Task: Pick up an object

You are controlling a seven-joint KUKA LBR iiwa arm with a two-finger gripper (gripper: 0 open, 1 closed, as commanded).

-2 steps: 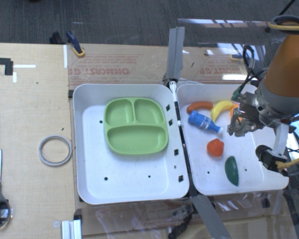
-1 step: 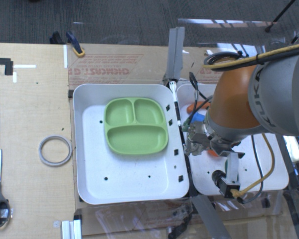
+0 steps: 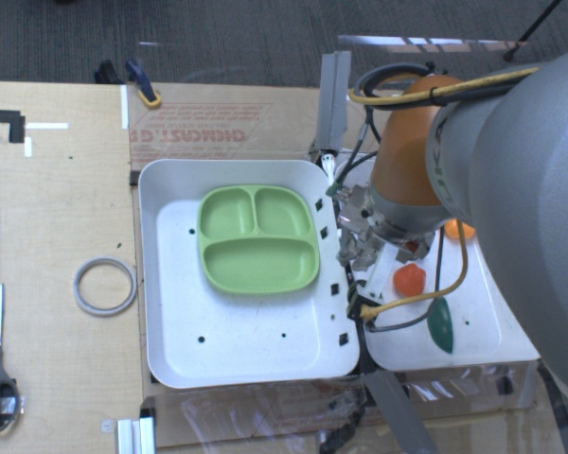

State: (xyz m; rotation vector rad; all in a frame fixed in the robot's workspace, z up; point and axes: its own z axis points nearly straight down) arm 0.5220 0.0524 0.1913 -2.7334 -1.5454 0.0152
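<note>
While the gripper (image 3: 358,265) hangs low beside a red-orange toy (image 3: 409,279) in the right bin (image 3: 488,334), its fingers' spread — hidden — cannot be told.

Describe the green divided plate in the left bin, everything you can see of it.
The green divided plate is pale green, matte and plastic-looking, a rounded rectangle with raised ridges splitting it into three compartments: two smaller ones on the far side, one wide one on the near side. All three look bare. It lies flat, right way up, on the floor of the left white bin, in its far half. Nothing else touches it; the arm is to its right.
</note>
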